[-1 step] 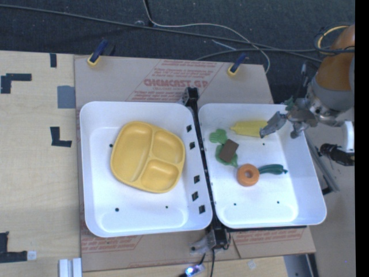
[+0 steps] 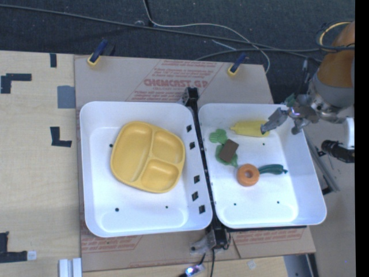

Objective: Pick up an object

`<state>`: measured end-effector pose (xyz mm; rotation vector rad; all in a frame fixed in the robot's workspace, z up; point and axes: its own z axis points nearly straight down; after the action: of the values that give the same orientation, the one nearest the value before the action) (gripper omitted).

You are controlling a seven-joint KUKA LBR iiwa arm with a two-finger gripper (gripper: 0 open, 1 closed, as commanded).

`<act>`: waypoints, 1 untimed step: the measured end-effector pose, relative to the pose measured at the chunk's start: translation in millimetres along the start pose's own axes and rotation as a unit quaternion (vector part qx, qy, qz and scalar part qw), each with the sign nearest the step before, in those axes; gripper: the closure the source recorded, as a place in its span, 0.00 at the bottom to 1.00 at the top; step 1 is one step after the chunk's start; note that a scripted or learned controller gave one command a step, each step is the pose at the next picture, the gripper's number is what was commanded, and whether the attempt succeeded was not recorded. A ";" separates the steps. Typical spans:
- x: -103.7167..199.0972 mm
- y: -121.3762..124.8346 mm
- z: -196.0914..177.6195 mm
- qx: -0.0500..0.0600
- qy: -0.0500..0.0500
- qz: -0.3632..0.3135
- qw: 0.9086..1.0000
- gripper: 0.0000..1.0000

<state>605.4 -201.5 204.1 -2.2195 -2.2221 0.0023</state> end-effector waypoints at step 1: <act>1.1 6.9 46.7 0.002 0.000 -0.001 1.000 0.00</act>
<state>612.2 -200.4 157.3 -2.2167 -2.2220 0.0059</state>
